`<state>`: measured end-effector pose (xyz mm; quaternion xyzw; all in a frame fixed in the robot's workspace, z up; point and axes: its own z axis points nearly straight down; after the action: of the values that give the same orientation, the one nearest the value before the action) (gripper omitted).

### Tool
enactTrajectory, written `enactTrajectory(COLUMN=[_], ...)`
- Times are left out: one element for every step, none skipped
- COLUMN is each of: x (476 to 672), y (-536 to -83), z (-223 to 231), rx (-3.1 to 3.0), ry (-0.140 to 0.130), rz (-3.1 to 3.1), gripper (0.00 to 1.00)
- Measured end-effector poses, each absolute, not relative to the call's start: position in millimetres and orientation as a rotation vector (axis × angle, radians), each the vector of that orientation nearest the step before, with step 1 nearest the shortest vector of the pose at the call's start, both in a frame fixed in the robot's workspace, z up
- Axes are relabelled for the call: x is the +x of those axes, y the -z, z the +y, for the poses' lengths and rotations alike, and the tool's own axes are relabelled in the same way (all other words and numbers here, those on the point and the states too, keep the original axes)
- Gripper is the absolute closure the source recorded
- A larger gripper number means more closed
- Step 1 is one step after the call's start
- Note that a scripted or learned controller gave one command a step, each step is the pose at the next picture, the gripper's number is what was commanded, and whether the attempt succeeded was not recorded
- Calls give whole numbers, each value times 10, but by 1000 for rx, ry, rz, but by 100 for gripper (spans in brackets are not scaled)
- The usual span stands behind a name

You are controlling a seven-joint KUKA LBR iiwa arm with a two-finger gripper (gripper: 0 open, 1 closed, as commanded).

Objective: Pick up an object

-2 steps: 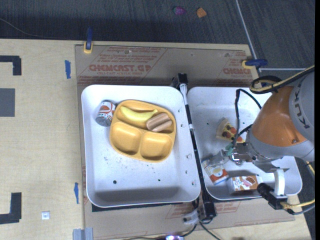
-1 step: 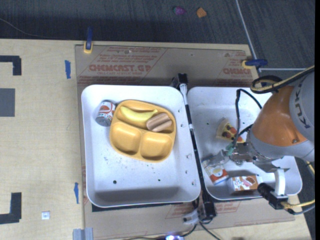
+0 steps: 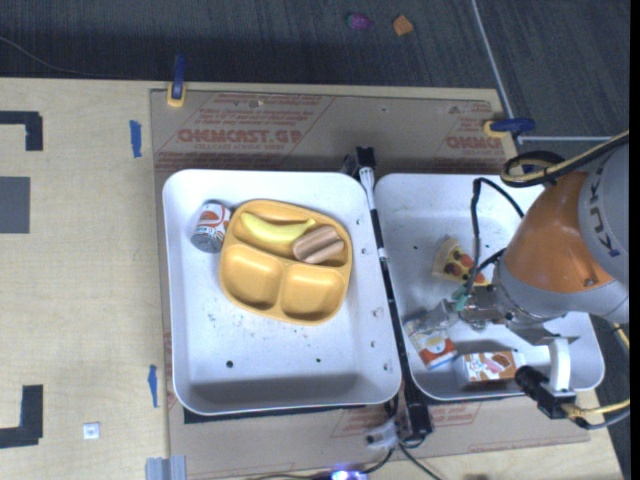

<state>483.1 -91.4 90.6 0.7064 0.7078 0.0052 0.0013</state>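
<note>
Bins [image 3: 190, 298] on brown board [image 3: 240, 133]

The arm [image 3: 565, 243] reaches in from the right, its orange band (broad and rounded) uppermost above the grey wrist. The wrist angles down and leftward, carrying the end effector [image 3: 448, 316] low, tilted toward the left.

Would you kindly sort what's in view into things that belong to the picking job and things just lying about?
Job:
gripper
small carton just below it
boxed snack
packet

Lying about:
yellow tray holding banana and sausage
can
blue clamp
</note>
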Motion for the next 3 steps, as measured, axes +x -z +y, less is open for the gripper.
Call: enactTrajectory(x=[4855,4801,4795], y=[-1020,-1848,-1915], z=[-949,-137,-638], rx=[2210,2220,2219], ry=[-18,-3,-1], rz=[2207,2223,2219], gripper=[100,100,100])
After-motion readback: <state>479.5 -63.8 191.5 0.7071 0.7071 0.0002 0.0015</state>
